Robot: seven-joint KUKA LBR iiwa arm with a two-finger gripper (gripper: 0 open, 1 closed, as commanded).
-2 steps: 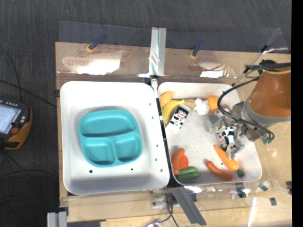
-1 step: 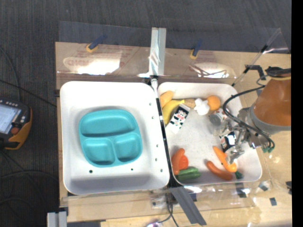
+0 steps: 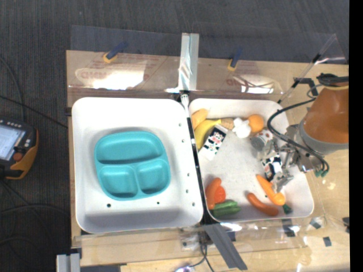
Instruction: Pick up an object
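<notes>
Nearest to us, along the front wall of the right bin (image 3: 309, 208), we count two orange carrots: one (image 3: 262, 203) lying flat just below the hand (image 3: 276, 168), and another (image 3: 270, 189) angled up so its top end reaches the hand. Left of these, at the bin's front left corner, we see a green vegetable (image 3: 227, 208) touching an orange-red pepper (image 3: 214, 190).

We find the hand low inside this bin, near its right wall, amid grey metal and black cables. We cannot tell how far it is opened, nor whether it has hold of anything; a small black-and-white item sits right at it, too cluttered to read.

Beyond the hand, toward the bin's far wall, we count one small orange ball (image 3: 256, 122), one white piece (image 3: 242, 128) beside it, one yellow banana (image 3: 201, 130) against the left wall, and one black-and-white spotted card (image 3: 214, 141) touching the banana.

Well to the hand's left, the left bin (image 3: 85, 129) holds one teal tray (image 3: 132, 164) with three compartments. Both bins rest side by side on the worktop (image 3: 74, 75).
</notes>
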